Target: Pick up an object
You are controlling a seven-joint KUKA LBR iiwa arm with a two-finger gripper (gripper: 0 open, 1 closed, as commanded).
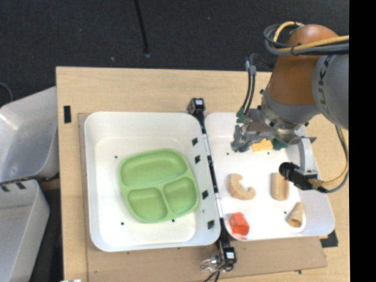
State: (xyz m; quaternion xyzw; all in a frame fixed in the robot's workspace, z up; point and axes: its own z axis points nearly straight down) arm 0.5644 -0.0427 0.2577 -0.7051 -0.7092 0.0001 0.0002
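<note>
The green divided plate (pixel 158 185) lies in the left bin (pixel 94 175). Right of it, in the right bin (pixel 223 135), sit a red block (pixel 238 224), a curved tan piece (pixel 239 187), a tan cylinder (pixel 279 186) and a cone (pixel 295 215). Above these hangs the gripper (pixel 244 138), beside a yellow piece (pixel 262 146); I cannot tell its opening.

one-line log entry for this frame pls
arm: over right bin | gripper: near yellow piece, far side | loose: tan curved piece, red block | left bin: green tray
</note>
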